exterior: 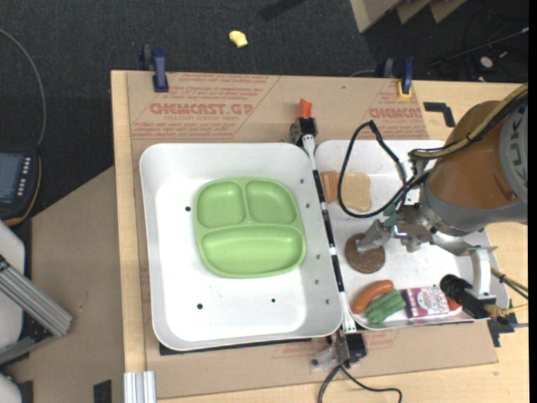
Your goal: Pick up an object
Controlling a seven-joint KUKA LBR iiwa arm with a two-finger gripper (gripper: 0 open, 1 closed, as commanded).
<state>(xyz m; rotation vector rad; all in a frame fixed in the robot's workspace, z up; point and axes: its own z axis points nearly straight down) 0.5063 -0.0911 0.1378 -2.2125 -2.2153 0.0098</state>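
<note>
Gripper [379,235] sits low over the flat brown round patty [366,255] in the right white bin [369,151]; can't tell its opening or hold. Centre on the patty, clear of the tan bread slice [355,191] behind it, then descend fully before closing.

Left bin [159,225] lies open around the green plate [249,227]; right bin [352,151] looks crowded with small items.

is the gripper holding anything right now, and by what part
Cannot be told: the gripper is right at the brown disc in the right bin, with no hold visible.
</note>
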